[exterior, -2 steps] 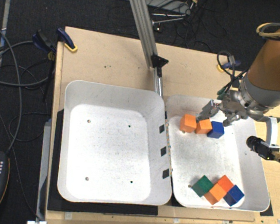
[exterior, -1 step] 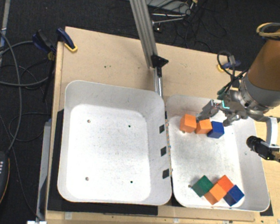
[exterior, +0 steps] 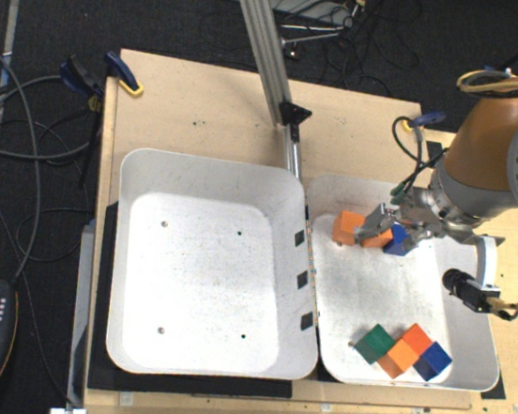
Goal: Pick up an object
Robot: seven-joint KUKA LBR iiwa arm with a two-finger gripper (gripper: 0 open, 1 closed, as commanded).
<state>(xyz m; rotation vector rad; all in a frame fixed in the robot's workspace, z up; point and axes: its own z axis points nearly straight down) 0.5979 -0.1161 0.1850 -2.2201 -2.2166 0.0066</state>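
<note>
Over the right bin (exterior: 473, 305) we see the gripper (exterior: 381, 229) lowered among an orange block (exterior: 347, 227) and a blue block (exterior: 398, 241); we cannot tell its state. Near the bin's front, green (exterior: 374, 343), orange (exterior: 404, 350) and blue (exterior: 433, 362) cubes touch.

1. The grey KUKA arm with the orange band above its wrist (exterior: 507, 154) came in from the right edge of the view, upper half.
2. The orange band sat at the top right, with the grey wrist section just below and left of it.
3. The wrist angled down and to the left, ending in the two-finger metal gripper (exterior: 381, 229).
4. The gripper was low, pointing left.
5. Finger state was not readable from this angle.
6. A black cylindrical part on a white bracket (exterior: 469, 288) hung below the wrist.
</note>
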